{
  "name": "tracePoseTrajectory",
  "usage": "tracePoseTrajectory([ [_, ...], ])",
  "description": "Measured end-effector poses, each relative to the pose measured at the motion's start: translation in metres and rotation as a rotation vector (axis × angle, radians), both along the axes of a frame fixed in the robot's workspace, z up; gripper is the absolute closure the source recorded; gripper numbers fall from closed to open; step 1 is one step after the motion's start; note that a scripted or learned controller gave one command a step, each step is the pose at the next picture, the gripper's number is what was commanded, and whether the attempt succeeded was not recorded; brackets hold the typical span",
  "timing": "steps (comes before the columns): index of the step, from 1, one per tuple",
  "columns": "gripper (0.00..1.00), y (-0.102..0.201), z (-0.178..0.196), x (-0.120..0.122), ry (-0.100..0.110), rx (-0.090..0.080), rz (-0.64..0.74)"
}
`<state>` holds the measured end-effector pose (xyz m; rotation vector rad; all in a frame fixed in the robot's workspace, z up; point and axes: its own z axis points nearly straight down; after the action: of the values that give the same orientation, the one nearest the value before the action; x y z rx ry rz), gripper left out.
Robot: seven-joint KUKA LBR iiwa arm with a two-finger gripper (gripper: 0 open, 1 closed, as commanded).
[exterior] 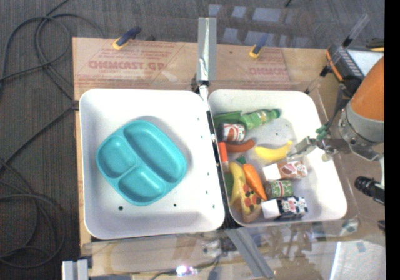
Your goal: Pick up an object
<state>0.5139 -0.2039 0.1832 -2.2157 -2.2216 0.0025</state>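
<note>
My gripper [310,144] hung over the right side of the right bin [325,200]; whether it was open or shut I could not tell, and I saw nothing held in it. Nearest the camera in that bin lay a black-and-white carton [291,207] and a small can [279,188], with a carrot [253,178] and a slice of pizza [247,204] just beside them. Farther back lay a yellow banana [274,151], close below my gripper, then a red sausage [240,145], a red can [234,132] and a green bottle [253,117] by the far wall. The left bin [100,222] held a teal divided plate [142,160], its compartments bare.
</note>
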Motion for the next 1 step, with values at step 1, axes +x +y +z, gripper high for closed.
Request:
tracePoseTrajectory([
  [1,0.0,0.0338,-0.0904,0.0319,-0.004,-0.002,0.273],
])
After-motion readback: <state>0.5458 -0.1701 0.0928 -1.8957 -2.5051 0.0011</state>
